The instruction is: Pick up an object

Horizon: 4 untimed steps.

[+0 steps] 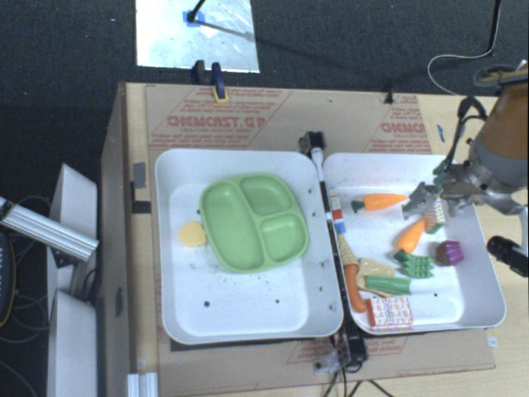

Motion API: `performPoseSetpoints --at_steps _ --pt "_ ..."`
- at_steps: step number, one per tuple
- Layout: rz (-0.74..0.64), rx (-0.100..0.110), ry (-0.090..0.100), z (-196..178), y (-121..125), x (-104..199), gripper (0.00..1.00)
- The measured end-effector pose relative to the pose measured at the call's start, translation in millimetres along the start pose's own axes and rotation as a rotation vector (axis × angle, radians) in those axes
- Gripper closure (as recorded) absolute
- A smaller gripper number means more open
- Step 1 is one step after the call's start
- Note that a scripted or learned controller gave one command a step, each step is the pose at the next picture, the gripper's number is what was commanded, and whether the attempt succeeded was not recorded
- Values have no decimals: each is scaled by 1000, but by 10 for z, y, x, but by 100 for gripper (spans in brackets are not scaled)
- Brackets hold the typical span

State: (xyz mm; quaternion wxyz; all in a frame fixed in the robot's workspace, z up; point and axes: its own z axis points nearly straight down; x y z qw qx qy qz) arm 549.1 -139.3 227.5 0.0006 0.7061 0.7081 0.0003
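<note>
At the near edge of the right bin (483, 308) lies a small red-and-white checkered box (389, 310), closest to the camera. Just beyond it sit a green pod-shaped toy (388, 284) and a long orange carrot (355, 285) that runs along the bin's left wall. A tan wedge (374, 265) lies between them. Farther in are a green ridged piece (415, 264), a purple toy (449, 253), a short orange carrot (410, 236) set at a slant, and another carrot with a green top (378, 203) lying crosswise near the far wall.

The hand (430, 203) comes in from the right over the far part of this bin, above the short orange carrot's upper end and just right of the crosswise carrot's tip. Whether it is spread or closed I cannot tell; nothing is plainly seen between its tips. A small striped thing (435, 214) shows right below it, too blurred to name.

The left bin (178, 304) holds a green divided plate (254, 222) and a yellow disc (193, 235) just beside the plate's left rim. Both bins rest on a cardboard-covered counter (223, 114).
</note>
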Motion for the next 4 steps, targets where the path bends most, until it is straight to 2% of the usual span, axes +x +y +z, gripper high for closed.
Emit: performPoseSetpoints --at_steps 1,2,3,4 --pt "1 -1 -1 1432 570 -241 0" --pt "-4 10 2 1445 1178 80 0" --pt "-7 9 1 1326 1187 77 100" --pt "-2 -3 1 419 329 707 100"
